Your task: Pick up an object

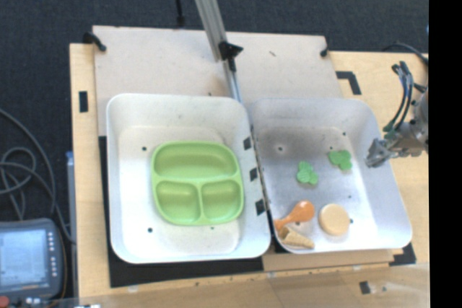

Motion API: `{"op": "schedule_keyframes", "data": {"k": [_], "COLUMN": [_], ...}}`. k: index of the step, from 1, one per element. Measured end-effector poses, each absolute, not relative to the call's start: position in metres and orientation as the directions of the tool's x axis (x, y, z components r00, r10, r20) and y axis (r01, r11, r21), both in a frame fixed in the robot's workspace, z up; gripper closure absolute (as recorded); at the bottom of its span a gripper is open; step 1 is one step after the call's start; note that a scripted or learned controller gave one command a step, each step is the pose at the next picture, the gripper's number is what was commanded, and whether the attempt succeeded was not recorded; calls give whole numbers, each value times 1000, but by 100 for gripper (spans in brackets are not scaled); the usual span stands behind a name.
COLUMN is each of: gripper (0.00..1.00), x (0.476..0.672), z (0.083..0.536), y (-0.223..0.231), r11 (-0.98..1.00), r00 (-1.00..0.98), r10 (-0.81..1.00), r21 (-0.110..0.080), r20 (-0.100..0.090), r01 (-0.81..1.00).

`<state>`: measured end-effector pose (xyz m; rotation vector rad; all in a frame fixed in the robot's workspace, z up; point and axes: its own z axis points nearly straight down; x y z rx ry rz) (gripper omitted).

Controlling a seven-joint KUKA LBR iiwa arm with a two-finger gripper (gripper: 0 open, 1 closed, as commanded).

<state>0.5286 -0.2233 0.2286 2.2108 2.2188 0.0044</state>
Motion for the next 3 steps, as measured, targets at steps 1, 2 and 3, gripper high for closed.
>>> {"op": "schedule_keyframes", "data": {"k": [1, 2, 3], "gripper": [100, 100, 100], "x": [530, 536, 527], "z": [283, 270, 262], "y": [-225, -175, -126], "r11": [5, 7, 7], "r00": [-5, -7, -7], "r10": [1000, 1000, 1000], "r21": [8, 3, 2], "r20": [-4, -1, 1], "r01": [1000, 1000, 1000]}}
